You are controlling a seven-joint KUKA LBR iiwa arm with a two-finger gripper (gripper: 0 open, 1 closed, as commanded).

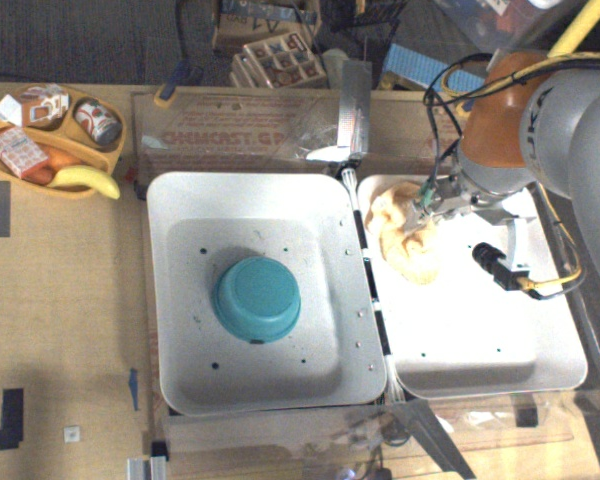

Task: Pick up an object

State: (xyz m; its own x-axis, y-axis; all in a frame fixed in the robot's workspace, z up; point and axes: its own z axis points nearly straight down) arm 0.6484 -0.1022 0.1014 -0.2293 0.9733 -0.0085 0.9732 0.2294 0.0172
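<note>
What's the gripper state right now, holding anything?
Gripper: down in the right bin, at the pale yellow object. Open or shut, and whether it holds anything: cannot be told.

A yellow tray [0, 158] is seen at the desk's [60, 298] far left corner, filled with a banana [86, 179], a small red-and-white box [17, 151] and a can [98, 122]. Behind the bins, a crumpled clear plastic sheet [250, 128] is spread over a printed cardboard strip. Wooden crates [278, 58] are stacked on the floor beyond.
</note>
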